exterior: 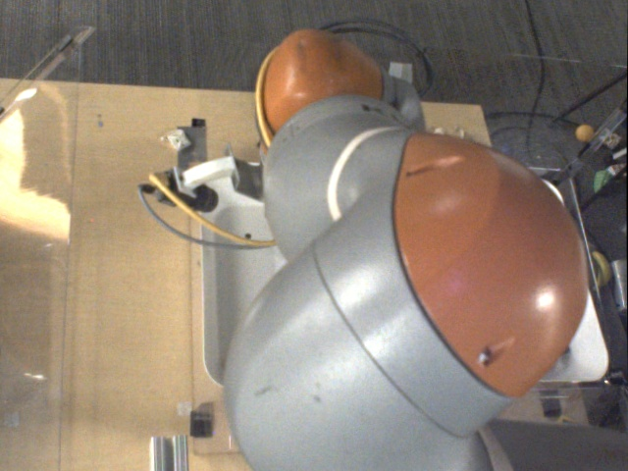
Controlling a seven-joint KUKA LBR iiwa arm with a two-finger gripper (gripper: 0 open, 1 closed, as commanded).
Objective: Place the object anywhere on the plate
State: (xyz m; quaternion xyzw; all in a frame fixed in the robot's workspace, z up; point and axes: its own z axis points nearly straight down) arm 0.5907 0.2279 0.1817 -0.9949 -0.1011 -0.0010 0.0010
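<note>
The big grey arm (392, 292) takes up most of the view. It has round orange caps on it. It comes in from the right and near side and bends toward the far left.

Under it is the bench (108, 292). It is light brown wood. A bright patch of light lies on its far left part.

Past the far edge of the bench is the floor (196, 18). It is dark grey. Thin black cables lie on it at the far right.

A white bin (218, 292) sits on the bench. Its left wall and a strip of its floor show just left of the arm. The arm covers the rest, so I cannot tell where the object or the plate is.

The gripper (188, 141) is at the end of the arm, close to the far left corner of the bin. It is small and partly hidden. I cannot tell how open it is, or if it has hold of anything.

A little black block (201, 422) sits on the bench by the near left corner of the bin.
</note>
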